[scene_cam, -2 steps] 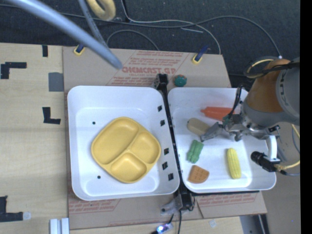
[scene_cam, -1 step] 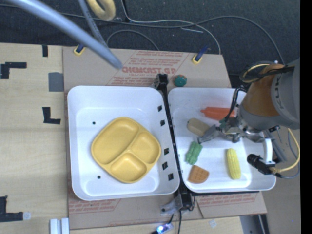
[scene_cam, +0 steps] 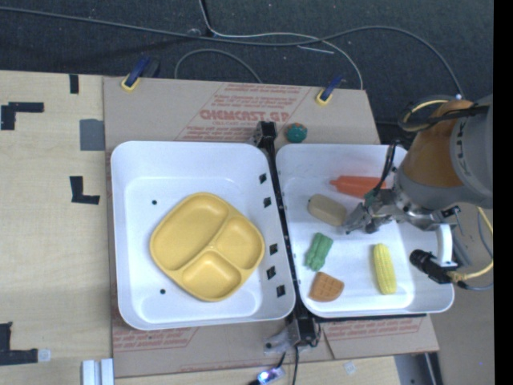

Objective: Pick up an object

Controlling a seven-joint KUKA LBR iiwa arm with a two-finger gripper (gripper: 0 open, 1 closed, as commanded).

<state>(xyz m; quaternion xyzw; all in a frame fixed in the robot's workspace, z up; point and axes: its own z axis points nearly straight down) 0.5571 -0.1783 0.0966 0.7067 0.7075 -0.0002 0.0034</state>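
From the camera view above the tabletop, I am reaching in from the right and my jaws [scene_cam: 358, 221] are hanging low over the right bin [scene_cam: 353, 160], just beside the beige potato-like piece [scene_cam: 326, 209]. I cannot tell from here if my jaws are wide or narrow, because the wrist is hiding them partly; I see nothing between them, so I am not claiming any grasp.

The things I can pick are all lying in this right bin: the beige piece near my tips, the orange carrot [scene_cam: 357, 184] behind it and partly under my wrist, the green piece [scene_cam: 318, 251] toward the middle wall, the yellow corn [scene_cam: 384, 268] near the right side, and the brown waffle-like piece [scene_cam: 325, 287] at the front. The left bin [scene_cam: 132, 167] is carrying a yellow divided plate [scene_cam: 208, 245].

I am judging the beige piece as the nearest target. To do it well, I should be centring over its short width, going down straight until close to the bin floor, then closing and lifting slowly. The carrot is lying near, so I should be avoiding to push it.
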